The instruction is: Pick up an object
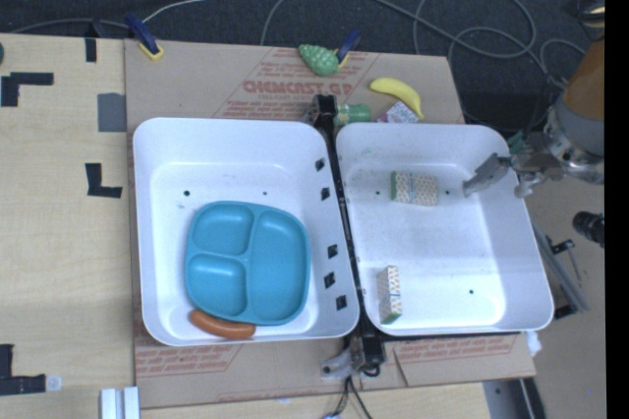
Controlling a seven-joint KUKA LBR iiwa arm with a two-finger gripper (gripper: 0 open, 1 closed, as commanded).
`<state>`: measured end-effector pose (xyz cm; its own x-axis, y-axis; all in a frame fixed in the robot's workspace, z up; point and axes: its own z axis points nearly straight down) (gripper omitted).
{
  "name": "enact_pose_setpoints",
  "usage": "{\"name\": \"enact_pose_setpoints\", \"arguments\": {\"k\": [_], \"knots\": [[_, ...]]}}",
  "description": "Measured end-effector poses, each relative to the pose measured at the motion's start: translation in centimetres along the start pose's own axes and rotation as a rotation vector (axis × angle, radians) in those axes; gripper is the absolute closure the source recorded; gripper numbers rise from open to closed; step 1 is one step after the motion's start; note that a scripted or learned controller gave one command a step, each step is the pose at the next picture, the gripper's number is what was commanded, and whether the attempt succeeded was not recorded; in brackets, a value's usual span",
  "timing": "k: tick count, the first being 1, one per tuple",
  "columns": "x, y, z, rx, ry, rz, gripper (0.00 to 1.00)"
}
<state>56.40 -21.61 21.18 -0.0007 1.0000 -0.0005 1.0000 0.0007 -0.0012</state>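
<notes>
In the right bin a small green-and-tan block lies near the far wall. A slim patterned box rests against that bin's left wall near the front. My gripper hovers over the right bin's far right corner, open, with nothing between its fingers. One grey finger points left toward the block, a short gap away from it. The left bin holds a blue divided plate and an orange sausage at the plate's front edge.
Behind the bins, on the cardboard, lie a yellow banana, a green knobbly toy and a small packet. Cables loop over the dark floor at the back. A black clamp joins the bins.
</notes>
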Motion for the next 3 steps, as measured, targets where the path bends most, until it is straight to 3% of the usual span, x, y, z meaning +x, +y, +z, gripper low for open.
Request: {"name": "enact_pose_setpoints", "arguments": {"k": [1, 2, 3], "knots": [[8.6, 2.1, 6.3, 0.001, 0.002, -0.001, 0.0], [12.0, 7.0, 12.1, -0.012, -0.004, -0.001, 0.0], [11.3, 10.2, 12.1, -0.01, -0.002, -0.002, 0.0]]}}
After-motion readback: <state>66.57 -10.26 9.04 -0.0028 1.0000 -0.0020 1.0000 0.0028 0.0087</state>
